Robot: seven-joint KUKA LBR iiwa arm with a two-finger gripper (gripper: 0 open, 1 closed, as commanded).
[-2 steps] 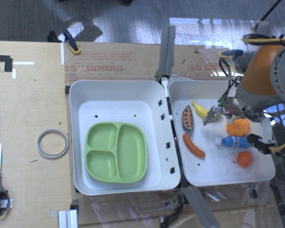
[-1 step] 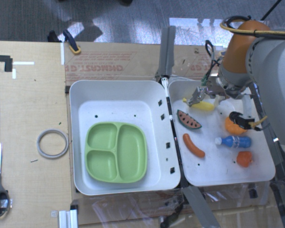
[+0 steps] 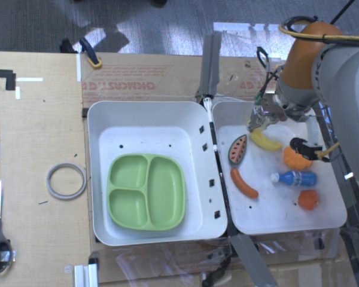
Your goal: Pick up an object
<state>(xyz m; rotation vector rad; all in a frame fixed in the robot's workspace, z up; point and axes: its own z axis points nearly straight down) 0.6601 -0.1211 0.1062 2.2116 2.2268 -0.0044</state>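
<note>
While the grey arm with its orange band reaches in from the right, the scene reads as follows.

Gripper: the two-finger gripper [image 3: 258, 122] hangs low over the far side of the right-hand shallow white bin [image 3: 287, 220], just beside the far end of the yellow plastic banana [image 3: 265, 140]; whether it is spread or closed I cannot tell, and nothing is visibly held.

Likely target: the banana, judged from its nearness (a guess only).

Other candidates, right bin: red-and-green watermelon slice [image 3: 238, 149] at the left; orange sausage-shaped toy [image 3: 244, 183] nearer; round orange fruit [image 3: 297, 158] right of the banana; small blue bottle with white cap [image 3: 294, 178]; small red-orange piece [image 3: 307, 200] nearest.

Left bin: the second white bin [image 3: 102, 136] bears a green divided plate [image 3: 147, 191], presumably a drop-off place.

Bench: a grey tape ring [image 3: 66, 180] lies well left of both bins.

Task status: pick not yet made, by my reading.
</note>
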